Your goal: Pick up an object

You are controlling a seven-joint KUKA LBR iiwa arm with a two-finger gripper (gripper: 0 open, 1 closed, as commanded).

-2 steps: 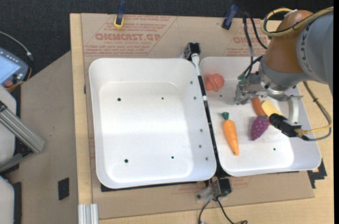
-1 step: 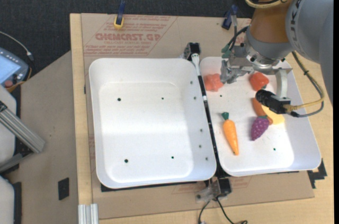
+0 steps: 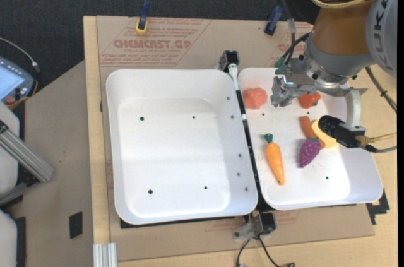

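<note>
Nothing is lifted yet, as far as the view tells. The gripper [image 3: 287, 94] hangs low over the far part of the right bin [image 3: 353, 187], under the grey arm with its orange band [image 3: 344, 0], which reaches in from the right. Its metal fingers point down toward the bin floor, but I cannot tell whether they are spread or pressed together, and no object is seen between them.

The candidates all lie in the right bin. A pinkish-red lump [image 3: 255, 97] sits at the far left of that bin, just left of the gripper. A small red piece [image 3: 308, 100] lies just right of the gripper, partly hidden by the wrist. Nearer, a toy carrot [image 3: 274, 160] with a green top lies lengthwise close to the divider between the bins. To its right lies a purple bunch of grapes [image 3: 308, 151], and beyond that an orange piece and a yellow piece [image 3: 326, 134] crowd together, partly covered by a black part of the tool. The left bin [image 3: 126, 183] has no objects in it.

My judgement is that the task is at the approach or grasp stage: the tool is down among the far objects, the pinkish-red lump and the red piece being nearest. Closing on one, lifting it clear and showing it held remain to be done.
</note>
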